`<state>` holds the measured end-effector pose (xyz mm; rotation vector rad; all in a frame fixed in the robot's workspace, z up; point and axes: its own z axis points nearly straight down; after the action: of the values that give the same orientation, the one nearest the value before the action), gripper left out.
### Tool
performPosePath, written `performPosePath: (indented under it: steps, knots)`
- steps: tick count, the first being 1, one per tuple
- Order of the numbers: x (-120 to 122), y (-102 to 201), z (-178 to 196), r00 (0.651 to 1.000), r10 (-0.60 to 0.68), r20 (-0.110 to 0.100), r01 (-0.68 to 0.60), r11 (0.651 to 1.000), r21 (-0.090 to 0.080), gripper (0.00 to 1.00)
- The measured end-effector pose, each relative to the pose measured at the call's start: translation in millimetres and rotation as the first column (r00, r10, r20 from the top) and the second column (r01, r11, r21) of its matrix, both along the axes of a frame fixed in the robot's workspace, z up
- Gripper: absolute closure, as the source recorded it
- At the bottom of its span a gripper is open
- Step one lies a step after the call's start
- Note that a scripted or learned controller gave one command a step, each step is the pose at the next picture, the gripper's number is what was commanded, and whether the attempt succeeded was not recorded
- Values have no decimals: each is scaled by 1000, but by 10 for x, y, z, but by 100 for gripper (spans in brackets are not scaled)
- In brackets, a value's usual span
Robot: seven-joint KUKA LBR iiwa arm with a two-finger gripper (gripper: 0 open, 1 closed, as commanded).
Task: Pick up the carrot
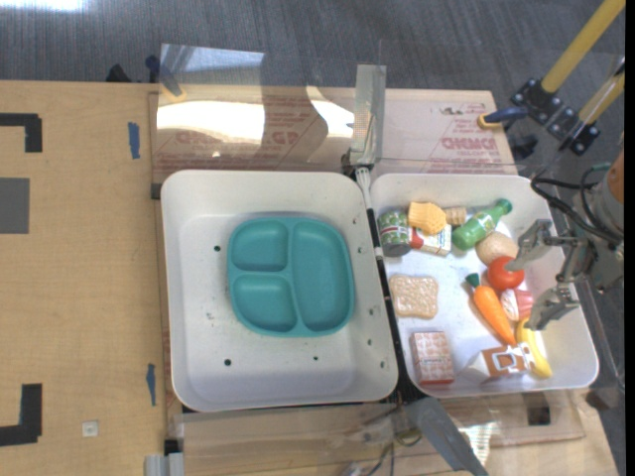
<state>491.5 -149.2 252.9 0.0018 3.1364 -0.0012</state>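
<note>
glossy plastic carrot (491, 312), matt teal plate (292, 276)

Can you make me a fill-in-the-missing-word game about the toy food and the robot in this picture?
1. The carrot lies in the ______ white bin.
2. The divided plate in the left bin has the colour ______.
3. The pincer hangs over the bin with its fingers ______.
4. The green bottle lies ______ the carrot in the picture.

Missing words: right; teal; open; above
</note>
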Motion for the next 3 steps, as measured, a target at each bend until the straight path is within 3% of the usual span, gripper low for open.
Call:
performPosePath:
  steps: [1, 2, 3]
  knots:
    - [320, 111, -1562, 993, 120, 4, -120, 993, -1, 0]
    - [332, 130, -1467, 992, 123, 7, -123, 992, -1, 100]
    - [307, 325, 125, 992, 124, 8, -124, 992, -3, 100]
